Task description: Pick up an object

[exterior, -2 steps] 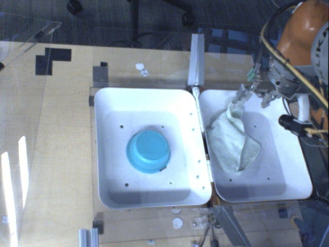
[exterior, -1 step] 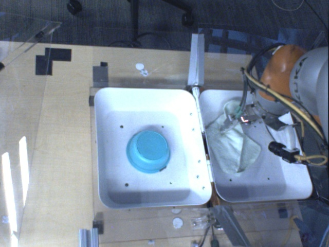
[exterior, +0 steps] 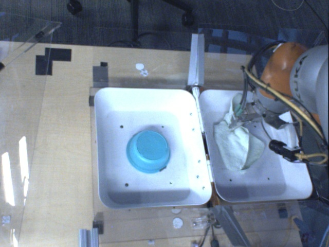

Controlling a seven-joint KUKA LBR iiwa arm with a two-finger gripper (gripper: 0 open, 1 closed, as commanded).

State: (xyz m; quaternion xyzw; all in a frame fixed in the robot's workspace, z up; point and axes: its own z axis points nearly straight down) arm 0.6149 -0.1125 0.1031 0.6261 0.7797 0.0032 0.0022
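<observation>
An upturned blue bowl [exterior: 148, 151] sits in the middle of the left bin [exterior: 110, 189]. A crumpled white and pale green cloth [exterior: 237, 147] lies in the left half of the right bin [exterior: 280, 187]. My gripper [exterior: 240, 116] reaches in from the right and hangs at the cloth's upper end, where the fabric bunches up toward it. The wrist and cables hide the contact point, so I cannot tell whether the cloth is held.
The arm with its orange band [exterior: 280, 68] and black cables [exterior: 288, 151] covers the right bin's upper right part. A metal divider [exterior: 196, 60] stands behind the seam between the bins. A chair base [exterior: 133, 4] stands on the floor beyond the bench.
</observation>
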